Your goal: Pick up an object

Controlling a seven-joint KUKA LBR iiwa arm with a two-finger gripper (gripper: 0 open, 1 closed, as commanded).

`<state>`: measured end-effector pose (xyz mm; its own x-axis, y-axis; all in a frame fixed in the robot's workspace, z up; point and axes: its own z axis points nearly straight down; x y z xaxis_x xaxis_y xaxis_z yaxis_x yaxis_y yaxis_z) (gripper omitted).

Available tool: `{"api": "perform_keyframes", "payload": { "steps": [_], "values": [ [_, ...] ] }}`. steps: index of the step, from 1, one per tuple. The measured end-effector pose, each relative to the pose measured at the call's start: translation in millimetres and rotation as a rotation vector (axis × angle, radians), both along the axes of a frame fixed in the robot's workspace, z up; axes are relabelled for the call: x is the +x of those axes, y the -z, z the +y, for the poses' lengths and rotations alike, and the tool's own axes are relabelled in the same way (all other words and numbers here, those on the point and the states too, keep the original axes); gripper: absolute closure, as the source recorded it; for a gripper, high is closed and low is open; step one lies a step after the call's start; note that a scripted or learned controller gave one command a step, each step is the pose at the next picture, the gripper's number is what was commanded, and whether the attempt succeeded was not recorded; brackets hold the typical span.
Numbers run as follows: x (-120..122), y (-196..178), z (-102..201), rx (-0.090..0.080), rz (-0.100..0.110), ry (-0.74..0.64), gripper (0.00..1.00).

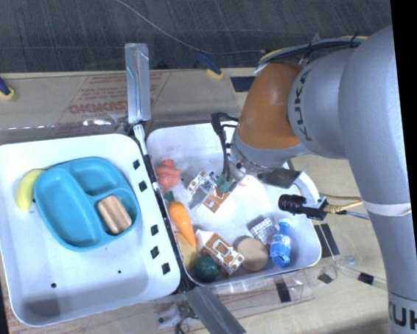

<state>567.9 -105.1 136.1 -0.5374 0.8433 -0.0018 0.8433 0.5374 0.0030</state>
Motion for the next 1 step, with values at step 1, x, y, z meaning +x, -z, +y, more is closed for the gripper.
{"api": "perform_keyframes", "payload": {
  "steps": [1],
  "values": [
    [-57.4,26.5,-3.2,-0.022,-0.051,-0.33,0.0]
  ]
}}
